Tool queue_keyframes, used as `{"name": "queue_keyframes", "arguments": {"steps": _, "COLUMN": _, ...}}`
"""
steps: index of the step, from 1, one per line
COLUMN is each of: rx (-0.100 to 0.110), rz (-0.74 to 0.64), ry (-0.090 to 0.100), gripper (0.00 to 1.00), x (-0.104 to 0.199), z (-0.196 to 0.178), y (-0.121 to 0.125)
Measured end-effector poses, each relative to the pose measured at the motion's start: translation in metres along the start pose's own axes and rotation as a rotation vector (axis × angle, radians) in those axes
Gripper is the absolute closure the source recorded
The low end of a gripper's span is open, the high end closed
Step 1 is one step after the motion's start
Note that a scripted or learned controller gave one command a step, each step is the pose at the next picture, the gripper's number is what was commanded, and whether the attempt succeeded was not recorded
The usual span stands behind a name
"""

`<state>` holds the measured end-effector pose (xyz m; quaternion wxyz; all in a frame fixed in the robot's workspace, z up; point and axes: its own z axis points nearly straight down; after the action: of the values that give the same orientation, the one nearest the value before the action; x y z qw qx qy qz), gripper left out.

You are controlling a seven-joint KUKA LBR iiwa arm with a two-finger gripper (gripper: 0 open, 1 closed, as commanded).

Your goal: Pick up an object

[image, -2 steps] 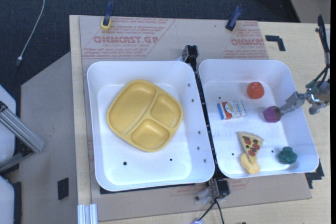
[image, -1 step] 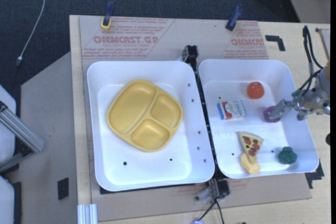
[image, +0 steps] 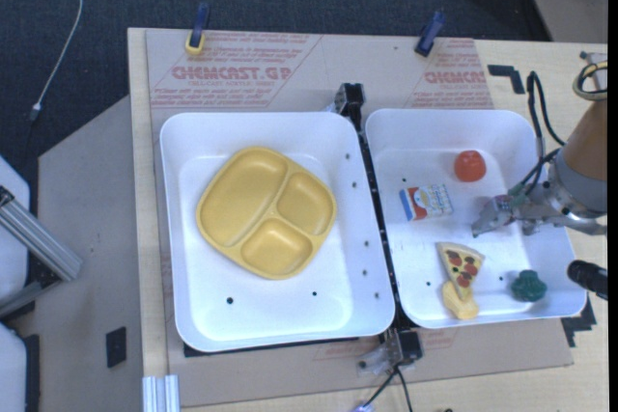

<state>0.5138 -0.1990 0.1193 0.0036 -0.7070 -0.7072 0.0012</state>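
- My jaws (image: 486,215) hang over the right bin (image: 415,132), which I take as my landmark; they sit in its right half, about midway between its far and near walls.
- Whether my jaws are open or closed I cannot tell: the fingers show as a grey blur pointing toward the bin's middle, and nothing is seen between them.
- A red tomato-like object (image: 469,166) lies in the right bin's far part, just beyond my jaws and apart from them.
- A small red, white and blue carton (image: 426,203) lies near the bin's centre, to the left of my jaws, not touching them.
- A toy pizza slice (image: 459,277) lies in the bin's near part, its crust end close to the near wall.
- A dark green object (image: 527,286) sits in the bin's near right corner area, beside the pizza slice but apart from it.
- Left of the right bin, touching along the shared edge, is the left bin (image: 193,304); a yellow divided plate (image: 266,211) lies flat in its middle.
- Both bins rest on the bench (image: 154,72).
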Motion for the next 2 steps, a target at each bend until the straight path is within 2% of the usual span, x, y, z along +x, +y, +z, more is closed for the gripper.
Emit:
{"name": "queue_keyframes", "arguments": {"steps": 1, "rx": -0.008, "rz": 0.001, "ry": -0.005, "gripper": 1.0, "x": -0.002, "z": -0.014, "y": 0.001}}
{"name": "queue_keyframes", "arguments": {"steps": 2, "rx": -0.013, "rz": 0.001, "ry": -0.007, "gripper": 1.0, "x": -0.012, "z": -0.071, "y": 0.004}}
